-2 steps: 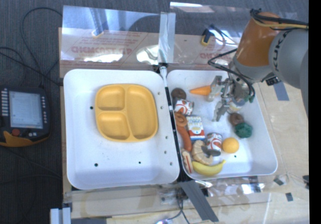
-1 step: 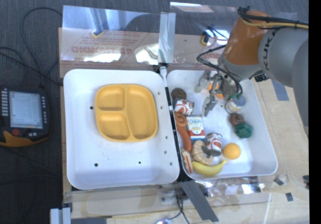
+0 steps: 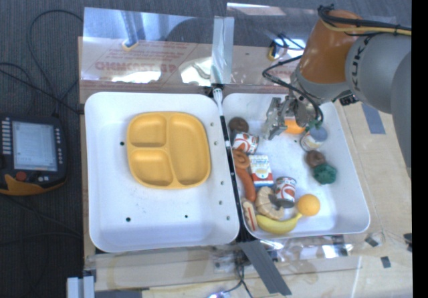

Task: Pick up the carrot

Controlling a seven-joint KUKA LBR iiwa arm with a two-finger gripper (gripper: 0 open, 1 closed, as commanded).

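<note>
White bins lie side by side on the table (image 3: 384,176). Taking the right bin (image 3: 351,190) as landmark: the left bin (image 3: 107,223) touches its left wall and bears a yellow tray (image 3: 167,148). The grey arm (image 3: 374,69) hangs over its far right corner, the pincer (image 3: 279,119) down inside its far end; whether that is open or closed, I cannot tell. The carrot (image 3: 245,176) lies along its left wall, apart from the pincer. A banana (image 3: 277,224) rests at its near edge, an orange ball (image 3: 308,205) just beside.
</note>
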